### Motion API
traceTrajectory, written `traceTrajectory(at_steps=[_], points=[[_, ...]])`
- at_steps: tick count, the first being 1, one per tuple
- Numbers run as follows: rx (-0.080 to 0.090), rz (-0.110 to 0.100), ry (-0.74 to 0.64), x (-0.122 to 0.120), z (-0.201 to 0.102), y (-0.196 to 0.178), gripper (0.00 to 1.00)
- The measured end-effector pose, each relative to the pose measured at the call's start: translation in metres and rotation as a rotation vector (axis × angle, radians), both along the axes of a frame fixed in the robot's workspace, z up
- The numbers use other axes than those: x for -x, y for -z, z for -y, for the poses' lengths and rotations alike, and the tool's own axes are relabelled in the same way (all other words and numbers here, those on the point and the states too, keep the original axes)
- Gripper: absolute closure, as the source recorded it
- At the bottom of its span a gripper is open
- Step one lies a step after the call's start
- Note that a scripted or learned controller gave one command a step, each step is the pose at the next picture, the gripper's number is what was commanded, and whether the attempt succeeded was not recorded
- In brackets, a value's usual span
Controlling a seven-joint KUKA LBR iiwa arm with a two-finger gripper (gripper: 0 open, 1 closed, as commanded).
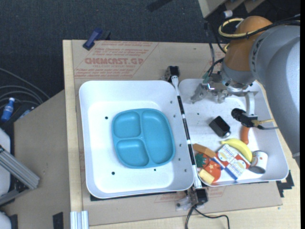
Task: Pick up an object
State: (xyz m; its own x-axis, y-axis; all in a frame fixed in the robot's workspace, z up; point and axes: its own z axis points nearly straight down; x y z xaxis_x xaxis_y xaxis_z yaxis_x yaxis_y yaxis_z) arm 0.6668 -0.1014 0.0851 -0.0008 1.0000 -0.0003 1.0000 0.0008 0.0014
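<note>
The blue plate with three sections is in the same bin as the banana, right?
Not quite. The camera view shows the blue plate with three sections lying alone in the left bin, while the banana sits in the right bin among the other small things. So the plate and the banana are in different bins.

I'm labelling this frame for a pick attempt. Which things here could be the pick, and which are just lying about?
For the pick, all in the right bin:
black block
banana
small carton
gripper above that bin's far end

Lying about:
blue divided plate in the left bin
blue object on the bench
</note>
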Motion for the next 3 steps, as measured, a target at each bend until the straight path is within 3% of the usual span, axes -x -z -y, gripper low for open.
traceTrajectory(at_steps=[1,2,3], points=[[-0.001,-0.003,0.002,0.062,0.006,0.001,0.00],[0.000,0.000,0.000,0.000,-0.002,0.000,0.00],[-0.001,-0.004,0.002,0.086,0.001,0.001,0.00]])
